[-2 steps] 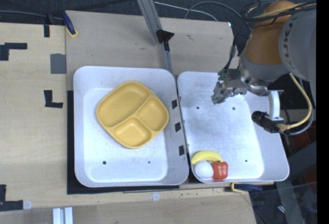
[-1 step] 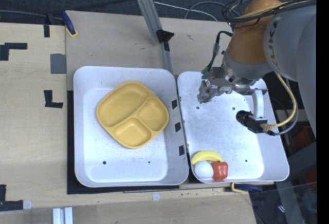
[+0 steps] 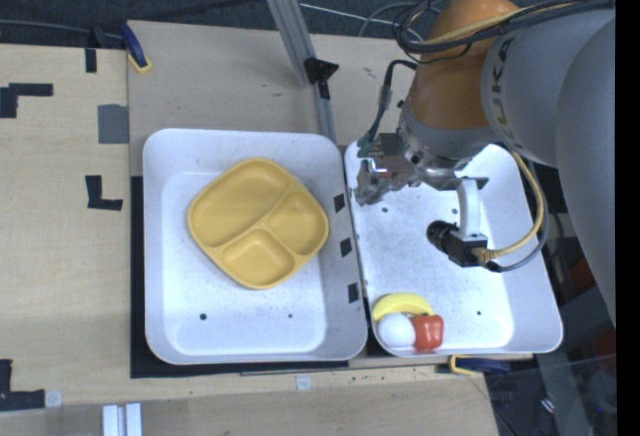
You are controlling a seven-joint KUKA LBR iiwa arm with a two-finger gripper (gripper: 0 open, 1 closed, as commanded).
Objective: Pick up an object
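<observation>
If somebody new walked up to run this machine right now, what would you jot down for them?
Gripper: low over the far left corner of the right bin, nothing seen in its grasp.
Things: a yellow divided plate lies in the left bin. A white ball, a small red piece and a yellow piece sit bunched at the right bin's near left corner.
Done: no pick yet.
Left: choose an object, close on it, lift it.

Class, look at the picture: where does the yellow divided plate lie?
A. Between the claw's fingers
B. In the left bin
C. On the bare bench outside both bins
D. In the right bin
B: the yellow plate lies flat inside the left bin, apart from the claw over the right bin.
</observation>
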